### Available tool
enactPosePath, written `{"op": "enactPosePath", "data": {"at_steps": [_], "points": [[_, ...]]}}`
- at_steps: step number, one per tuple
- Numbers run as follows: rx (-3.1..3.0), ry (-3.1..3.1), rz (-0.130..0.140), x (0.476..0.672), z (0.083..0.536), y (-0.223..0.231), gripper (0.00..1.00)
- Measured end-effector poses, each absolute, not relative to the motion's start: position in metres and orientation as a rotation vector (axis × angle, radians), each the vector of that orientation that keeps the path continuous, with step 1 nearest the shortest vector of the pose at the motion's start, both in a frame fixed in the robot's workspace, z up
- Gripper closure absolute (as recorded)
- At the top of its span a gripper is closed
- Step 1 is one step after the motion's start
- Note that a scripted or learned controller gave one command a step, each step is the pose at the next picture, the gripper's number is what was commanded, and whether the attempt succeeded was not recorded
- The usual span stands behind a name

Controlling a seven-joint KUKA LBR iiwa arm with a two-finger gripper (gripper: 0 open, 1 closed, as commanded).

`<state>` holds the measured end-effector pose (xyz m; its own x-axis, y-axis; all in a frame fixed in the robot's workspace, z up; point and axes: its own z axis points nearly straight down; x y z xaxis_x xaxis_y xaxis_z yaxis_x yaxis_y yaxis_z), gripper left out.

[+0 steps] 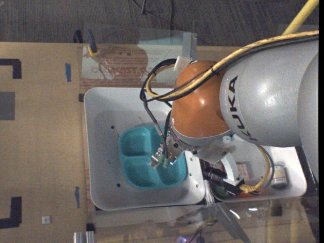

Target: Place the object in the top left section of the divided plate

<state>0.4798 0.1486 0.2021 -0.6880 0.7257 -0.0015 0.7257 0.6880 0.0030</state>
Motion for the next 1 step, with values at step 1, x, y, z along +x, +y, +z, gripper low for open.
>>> {"op": "enactPosePath", "data": {"at_steps": [1], "points": [[1.036, 2.962, 0.003, 0.4876, 0.2475, 0.125, 1.0]]}}
